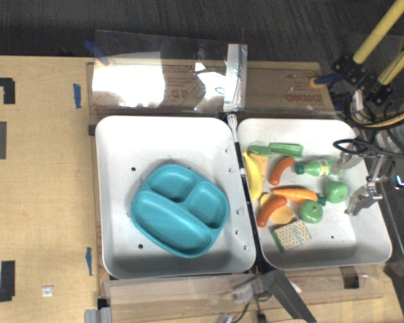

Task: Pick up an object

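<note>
Two white bins sit side by side on the bench. The left bin (114, 147) holds a teal divided tray (180, 209), lying near the bin's centre and turned at an angle.

The right bin (363, 247) holds a cluster of toy food in its left and middle part. A banana (254, 173) lies along the left wall. A green bean (277, 149) lies above it, near the far wall. An orange pepper (281, 169) sits just right of the banana. A green bottle (314, 168) lies on its side further right. A carrot (296, 194) lies across the middle, with an orange fruit (271, 210) below its left end. One green apple (312, 212) touches the carrot's right end; a second green piece (336, 193) sits just beside it. A checkered cracker (291, 235) lies nearest the front wall, apart from the rest.

The gripper (363, 199) stands at the right side of the right bin, well clear of the food. Nothing is seen between its fingers. Whether they are spread or closed cannot be told.
</note>
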`<state>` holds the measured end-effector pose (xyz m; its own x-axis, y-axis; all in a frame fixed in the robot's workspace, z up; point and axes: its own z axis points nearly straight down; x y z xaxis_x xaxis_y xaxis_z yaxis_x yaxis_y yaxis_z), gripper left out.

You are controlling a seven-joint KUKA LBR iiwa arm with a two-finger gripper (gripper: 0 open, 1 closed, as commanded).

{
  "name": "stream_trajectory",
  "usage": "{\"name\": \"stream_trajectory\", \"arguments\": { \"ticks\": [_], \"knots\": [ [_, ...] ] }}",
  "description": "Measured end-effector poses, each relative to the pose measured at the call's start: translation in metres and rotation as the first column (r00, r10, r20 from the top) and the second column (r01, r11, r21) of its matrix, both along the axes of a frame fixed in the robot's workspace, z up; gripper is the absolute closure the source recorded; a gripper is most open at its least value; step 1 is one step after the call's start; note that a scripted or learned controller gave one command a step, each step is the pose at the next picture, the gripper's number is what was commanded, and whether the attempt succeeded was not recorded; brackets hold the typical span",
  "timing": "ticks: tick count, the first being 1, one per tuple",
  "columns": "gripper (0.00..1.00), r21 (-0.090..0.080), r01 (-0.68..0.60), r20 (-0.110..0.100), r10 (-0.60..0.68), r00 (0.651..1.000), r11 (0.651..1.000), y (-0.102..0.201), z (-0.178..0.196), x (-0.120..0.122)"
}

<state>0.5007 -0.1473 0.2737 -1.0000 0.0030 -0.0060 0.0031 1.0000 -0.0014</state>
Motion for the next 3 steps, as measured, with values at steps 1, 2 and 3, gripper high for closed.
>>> {"name": "stream_trajectory", "arguments": {
  "ticks": [1,2,3],
  "knots": [
    [0.00,0.002,0.029,-0.009,-0.029,1.000,1.000,0.007,-0.128,-0.022],
    [0.00,-0.001,0.067,0.007,-0.067,0.998,0.998,0.009,-0.179,0.034],
    [0.00,-0.006,-0.051,0.015,0.052,0.999,0.999,0.048,-0.178,0.071]
  ]
}}
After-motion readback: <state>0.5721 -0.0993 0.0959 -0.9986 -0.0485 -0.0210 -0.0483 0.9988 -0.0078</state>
